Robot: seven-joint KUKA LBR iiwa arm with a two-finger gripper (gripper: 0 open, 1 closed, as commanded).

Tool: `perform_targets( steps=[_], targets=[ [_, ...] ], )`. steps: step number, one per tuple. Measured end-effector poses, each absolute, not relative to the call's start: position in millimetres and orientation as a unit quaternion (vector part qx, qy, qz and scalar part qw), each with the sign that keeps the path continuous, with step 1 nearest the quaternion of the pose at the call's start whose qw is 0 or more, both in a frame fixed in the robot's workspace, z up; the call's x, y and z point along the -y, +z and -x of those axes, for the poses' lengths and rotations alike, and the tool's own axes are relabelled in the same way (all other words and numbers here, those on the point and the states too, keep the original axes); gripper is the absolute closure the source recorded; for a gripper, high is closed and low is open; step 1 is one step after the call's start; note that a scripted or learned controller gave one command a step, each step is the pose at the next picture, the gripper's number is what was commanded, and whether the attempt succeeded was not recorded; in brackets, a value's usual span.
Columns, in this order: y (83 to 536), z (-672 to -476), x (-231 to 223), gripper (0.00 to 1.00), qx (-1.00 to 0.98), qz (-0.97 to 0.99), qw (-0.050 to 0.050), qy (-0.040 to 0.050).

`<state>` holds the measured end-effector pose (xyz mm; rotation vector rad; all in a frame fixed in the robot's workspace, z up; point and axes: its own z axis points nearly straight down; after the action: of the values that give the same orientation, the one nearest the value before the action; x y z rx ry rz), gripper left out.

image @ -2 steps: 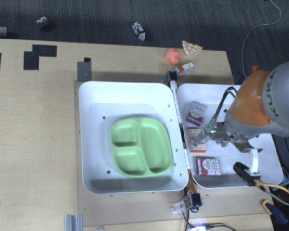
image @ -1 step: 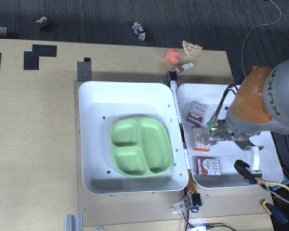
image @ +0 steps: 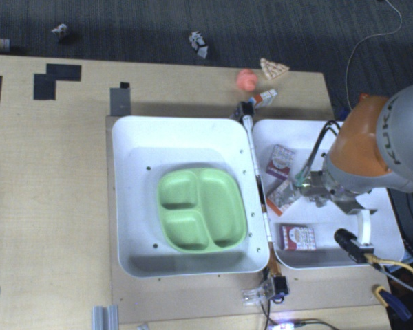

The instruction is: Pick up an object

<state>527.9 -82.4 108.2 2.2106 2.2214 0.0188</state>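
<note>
Over on the left, the wooden counter [image: 48, 184] is mostly bare, with a few black patches near its far edge. Next comes the left bin [image: 134, 184], and in it lies a light green divided tray [image: 201, 208], flat on the bin floor, its three compartments facing up.

Past the seam between the two bins sits the right bin [image: 282, 133]. Toward its far side lies a small printed packet [image: 282, 158], and just nearer, a crinkled clear-wrapped packet [image: 283, 195] lies at an angle. Close to the near wall rests a small dark red box [image: 298, 237] with a label on top.

The arm [image: 378, 143] leans in from the right over this bin, orange band up top, and the gripper [image: 308, 184] is down right beside the crinkled packet, at its right edge. From here I cannot tell whether it is spread or closed, or whether anything is caught in it.

Beyond the bins, on the counter's far edge, sit a pink ball [image: 246, 80] and a pizza-slice toy [image: 273, 68].
</note>
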Motion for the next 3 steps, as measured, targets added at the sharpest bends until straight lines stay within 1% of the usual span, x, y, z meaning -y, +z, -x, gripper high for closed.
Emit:
perform_targets(
  steps=[1,2,3],
  targets=[
    [90.6,-493.8,86.5,0.00,-0.708,-0.706,0.008,0.0078],
    [103.1,-496.5,84.3,1.00,-0.709,-0.705,0.009,0.0110],
    [102.8,-496.2,84.3,0.00,-0.709,-0.705,0.008,0.0106]
  ],
)
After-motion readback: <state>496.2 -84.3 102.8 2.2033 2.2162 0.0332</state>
